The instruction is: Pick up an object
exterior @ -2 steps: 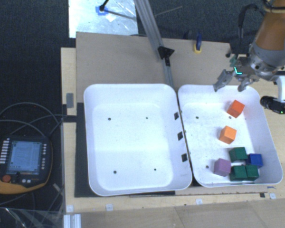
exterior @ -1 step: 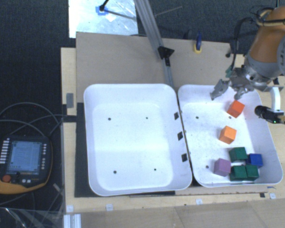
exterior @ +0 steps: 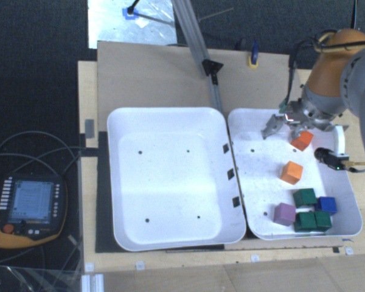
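Observation:
My gripper hovers over the far end of the right bin, with its fingers spread open and nothing between them. A red-orange block lies tilted just beyond the right fingertip, close to it but outside the gap. Nearer the bin's middle sits an orange block. At the near right end a purple block, a blue block and three green blocks are clustered together.
The left bin lies beside the right one, with a shared rim between them. A grey pole slants across the back of the bench. A handheld control pendant rests on the floor at the left.

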Controlling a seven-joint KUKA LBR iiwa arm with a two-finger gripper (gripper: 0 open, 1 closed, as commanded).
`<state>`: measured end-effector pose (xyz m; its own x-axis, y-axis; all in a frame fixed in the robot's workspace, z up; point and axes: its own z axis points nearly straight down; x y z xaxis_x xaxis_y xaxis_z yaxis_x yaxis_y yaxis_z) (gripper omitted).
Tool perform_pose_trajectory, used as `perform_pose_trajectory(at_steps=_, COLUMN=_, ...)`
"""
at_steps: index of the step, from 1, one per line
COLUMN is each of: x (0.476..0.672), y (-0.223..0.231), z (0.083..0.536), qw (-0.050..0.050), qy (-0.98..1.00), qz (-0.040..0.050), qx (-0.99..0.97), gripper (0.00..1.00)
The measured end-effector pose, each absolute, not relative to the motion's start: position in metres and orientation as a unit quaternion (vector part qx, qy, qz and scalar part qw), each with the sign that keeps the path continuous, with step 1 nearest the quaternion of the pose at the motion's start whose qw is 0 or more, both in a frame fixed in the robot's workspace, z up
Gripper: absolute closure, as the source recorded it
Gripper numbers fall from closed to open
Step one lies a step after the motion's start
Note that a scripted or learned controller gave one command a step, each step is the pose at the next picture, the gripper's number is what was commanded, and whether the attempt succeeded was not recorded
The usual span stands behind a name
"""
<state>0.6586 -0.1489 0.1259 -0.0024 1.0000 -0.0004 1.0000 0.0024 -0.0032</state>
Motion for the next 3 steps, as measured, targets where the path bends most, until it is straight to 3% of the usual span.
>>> perform_pose_trajectory(at_steps=1, x=0.659, y=-0.149, z=0.089, qw=0.000, qy=-0.708, qz=0.0005, qx=-0.706, gripper=0.00)
perform_pose_trajectory(at_steps=2, x=0.661, y=-0.149, z=0.103, qw=-0.003, qy=-0.709, qz=-0.0013, qx=-0.705, gripper=1.00)
perform_pose_trajectory(at_steps=3, x=0.665, y=-0.148, z=0.169, qw=-0.004, qy=-0.709, qz=-0.0028, qx=-0.705, gripper=1.00)
